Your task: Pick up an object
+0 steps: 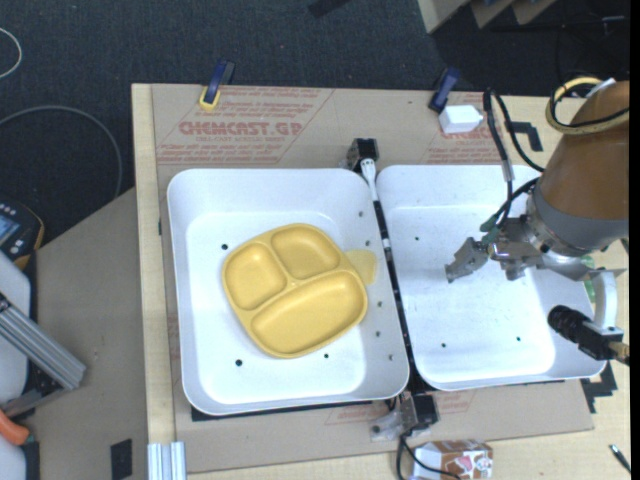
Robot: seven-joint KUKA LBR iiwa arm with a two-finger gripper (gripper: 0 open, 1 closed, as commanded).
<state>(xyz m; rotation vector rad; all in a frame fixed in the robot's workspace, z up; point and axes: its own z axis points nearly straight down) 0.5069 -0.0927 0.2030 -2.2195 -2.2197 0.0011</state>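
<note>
2 white bins sit side by side on the desk (150, 268), and the only candidate object visible is 1 yellow divided plate (293, 288), which lies flat in the left bin (190, 208), roughly central on the bin floor, its 3 compartments facing up. A small yellow piece (362, 264) shows at the plate's right edge, touching it; whether it is part of the plate or a separate item cannot be determined.

Relative to the plate, the gripper (468, 261) stands well apart to the right, across the divide, over the floor of the right bin (470, 358). The jaws appear spread, with nothing between them.

Status: the pick is not done. The plate rests in its bin untouched. In my judgement everything remains: travel leftward to above the plate, descent, closure on a rim or partition, and lift. A shallow, smooth rim may prove hard to grip.
</note>
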